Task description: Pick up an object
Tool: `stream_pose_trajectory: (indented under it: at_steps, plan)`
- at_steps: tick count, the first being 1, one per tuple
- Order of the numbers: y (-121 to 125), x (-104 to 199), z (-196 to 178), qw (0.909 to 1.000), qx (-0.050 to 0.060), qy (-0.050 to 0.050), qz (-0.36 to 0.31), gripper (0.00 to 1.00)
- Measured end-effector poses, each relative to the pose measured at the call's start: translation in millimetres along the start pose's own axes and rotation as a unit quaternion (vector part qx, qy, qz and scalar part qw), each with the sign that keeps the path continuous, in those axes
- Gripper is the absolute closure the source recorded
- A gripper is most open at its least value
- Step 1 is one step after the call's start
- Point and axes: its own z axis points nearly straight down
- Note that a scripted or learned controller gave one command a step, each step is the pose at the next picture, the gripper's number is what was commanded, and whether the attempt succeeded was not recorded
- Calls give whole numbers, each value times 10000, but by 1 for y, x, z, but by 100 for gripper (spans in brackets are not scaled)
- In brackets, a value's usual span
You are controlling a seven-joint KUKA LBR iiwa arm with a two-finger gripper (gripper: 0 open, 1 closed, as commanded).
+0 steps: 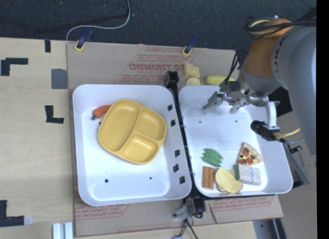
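My gripper (220,106) hangs over the back part of the right bin (226,130), its fingers spread open and nothing between them. Toys lie at the front of that bin: a green pea pod (212,156), a pizza slice (249,154), a brown wafer (207,177), a pale yellow chip (227,180) and a small patterned piece (251,174). They are well in front of the gripper. In the left bin (87,181) a yellow divided plate (132,130) lies with an orange carrot (101,111) beside its back left edge.
Behind the right bin, on the cardboard, sit a yellow cheese block (192,70), a pale round piece (193,82) and a yellow corn-like piece (216,80). A black divider (177,130) runs between the bins. The arm (277,58) comes in from the right.
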Motion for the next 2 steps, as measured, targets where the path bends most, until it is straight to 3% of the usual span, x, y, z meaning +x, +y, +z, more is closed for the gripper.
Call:
stream_pose_trajectory:
  at_steps: [1,2]
  plan:
    - [-96,22,65,10000,72,22,20,0]
    - [-127,15,61,10000,37,16,15,0]
